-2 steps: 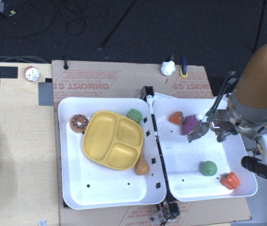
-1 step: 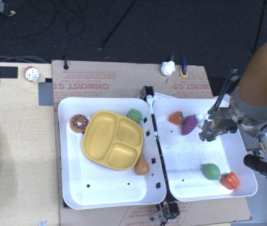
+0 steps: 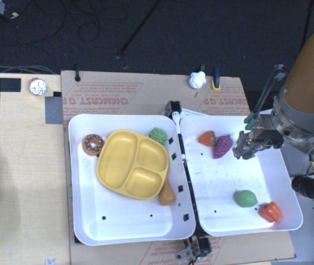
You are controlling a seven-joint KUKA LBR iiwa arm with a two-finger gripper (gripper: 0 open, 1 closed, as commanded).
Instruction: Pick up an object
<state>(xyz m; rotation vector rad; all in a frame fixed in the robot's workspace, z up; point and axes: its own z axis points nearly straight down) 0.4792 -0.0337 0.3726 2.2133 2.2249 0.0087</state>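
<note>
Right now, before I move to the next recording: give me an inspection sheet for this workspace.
Surface: two white bins, left bin and right bin, on cardboard.
Job's things: purple grapes, orange piece, green lime, red pepper in the right bin.
Clutter: yellow tray, donut, green item, brown pear in the left bin.
Hand: above the right bin, beside the grapes.
Cables: black, on the dark floor.
Surroundings: wooden bench left.

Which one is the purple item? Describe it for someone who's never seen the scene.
Look in the right bin, at its upper half near the far wall. The grapes lie there, touching a small orange-red toy on their left, with the gripper just to their right. They are the lone purple, knobbly piece.
</note>
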